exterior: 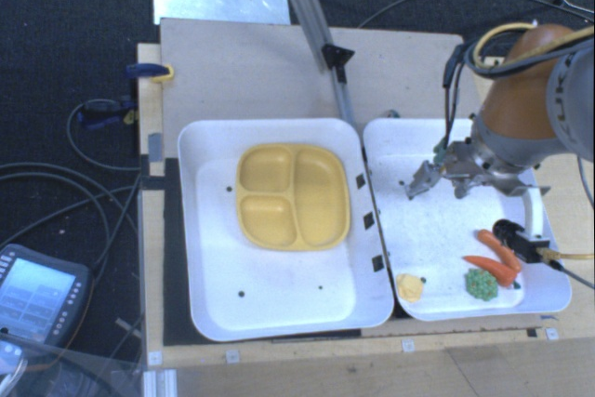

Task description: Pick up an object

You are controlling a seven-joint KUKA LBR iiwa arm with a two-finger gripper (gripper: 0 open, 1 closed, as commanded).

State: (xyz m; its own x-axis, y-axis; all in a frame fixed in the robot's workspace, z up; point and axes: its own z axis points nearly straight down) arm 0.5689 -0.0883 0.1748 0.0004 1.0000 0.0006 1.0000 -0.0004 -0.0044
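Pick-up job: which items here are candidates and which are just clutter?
Job:
- hand
- carrots
- green broccoli piece
- small yellow piece
- right bin

Lying about:
- yellow divided plate in left bin
- blue clamp
- teach pendant

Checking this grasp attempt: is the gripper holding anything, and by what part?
Nothing is held. The gripper hangs over bare bin floor, apart from the carrots and broccoli.

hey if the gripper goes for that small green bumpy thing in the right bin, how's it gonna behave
The green bumpy piece looks like toy broccoli: small, so probably light. Its knobbly, rounded top may let it twist or slip between flat fingers. It lies close beside the orange carrot-like pieces near the bin wall, so a push would likely nudge them too.
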